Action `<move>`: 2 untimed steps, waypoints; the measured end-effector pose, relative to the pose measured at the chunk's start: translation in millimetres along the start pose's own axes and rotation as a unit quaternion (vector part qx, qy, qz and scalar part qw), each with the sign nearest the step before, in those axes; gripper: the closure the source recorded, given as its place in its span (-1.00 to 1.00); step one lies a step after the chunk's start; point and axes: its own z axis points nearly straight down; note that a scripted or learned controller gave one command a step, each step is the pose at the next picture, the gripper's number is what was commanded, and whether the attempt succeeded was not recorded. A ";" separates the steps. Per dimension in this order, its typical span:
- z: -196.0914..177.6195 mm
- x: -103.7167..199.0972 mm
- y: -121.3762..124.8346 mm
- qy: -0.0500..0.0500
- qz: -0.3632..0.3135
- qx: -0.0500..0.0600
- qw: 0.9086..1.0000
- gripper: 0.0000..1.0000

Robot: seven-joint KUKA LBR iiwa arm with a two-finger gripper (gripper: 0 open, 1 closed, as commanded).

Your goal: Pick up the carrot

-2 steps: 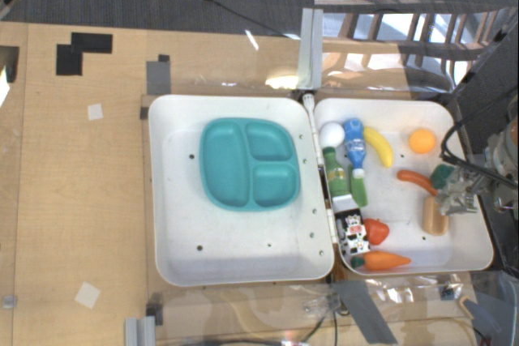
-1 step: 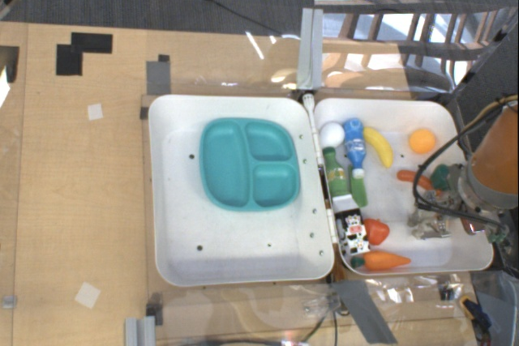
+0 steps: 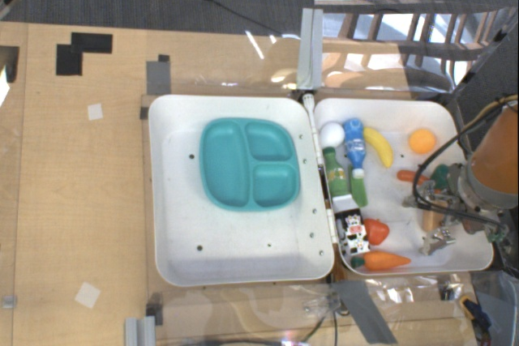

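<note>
The carrot (image 3: 388, 260) is orange and tapered. It lies flat along the near wall of the right bin (image 3: 381, 111), its point facing right. My gripper (image 3: 438, 241) hangs over the right part of that bin, a short way right of the carrot's tip and slightly farther back. Nothing shows in the gripper. The orange-banded wrist (image 3: 495, 162) sits above it at the view's right edge.
The right bin also holds a red fruit (image 3: 377, 232), a black-and-white box (image 3: 353, 229), a green bottle (image 3: 338, 174), a blue bottle (image 3: 354, 143), a white ball (image 3: 331, 133), a banana (image 3: 379, 147), an orange (image 3: 422, 142) and a small orange stick (image 3: 405, 174). A teal divided plate (image 3: 247, 164) lies in the left bin (image 3: 178, 255).
</note>
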 end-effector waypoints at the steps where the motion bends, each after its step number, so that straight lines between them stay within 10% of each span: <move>1: 0.7 -4.9 2.2 0.002 -0.061 -0.002 0.998 -1.00; 2: 1.0 -7.6 1.7 0.003 -0.094 -0.003 0.996 -1.00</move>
